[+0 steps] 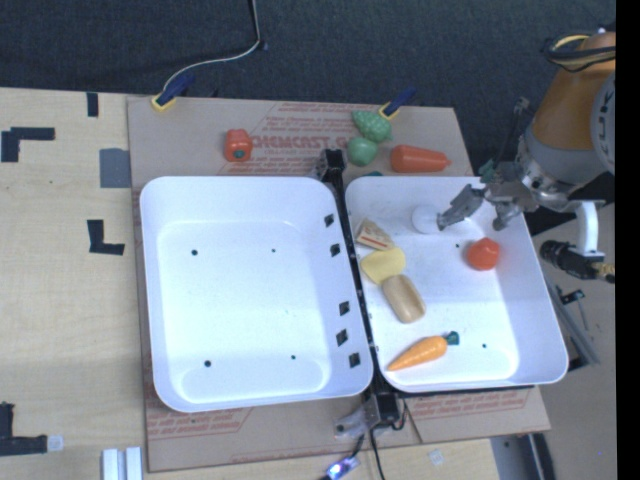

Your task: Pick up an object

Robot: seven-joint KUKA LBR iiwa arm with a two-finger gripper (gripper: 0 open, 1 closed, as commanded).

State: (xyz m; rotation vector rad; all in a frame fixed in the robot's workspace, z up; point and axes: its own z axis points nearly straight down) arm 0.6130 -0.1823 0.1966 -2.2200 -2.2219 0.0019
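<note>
The red tomato (483, 254) looks like the likeliest target, lying in the right bin (520, 368) just below the claw (480, 208) and a touch to its right, untouched as far as I can see. The claw hangs over the bin's upper part, its two fingers spread apart with nothing between them, so the pick is not yet made: no object is held, nothing lifted. A small white round piece (428, 219) sits just to the claw's left, also within easy reach. Further left and lower lie a sandwich wedge (373, 236), a yellow lump (383, 264), a tan bread roll (404, 297), and near the bin's front edge, well below the claw, an orange carrot (420, 352). The left bin (160, 268) sits well off to the claw's left. My read: descent, closing and lifting are all still to come. As for writing, the cardboard sheet (290, 143) on the tabletop carries faint red printed lettering above the bins, too washed out to read with confidence; the objects themselves show no readable labels.
</note>
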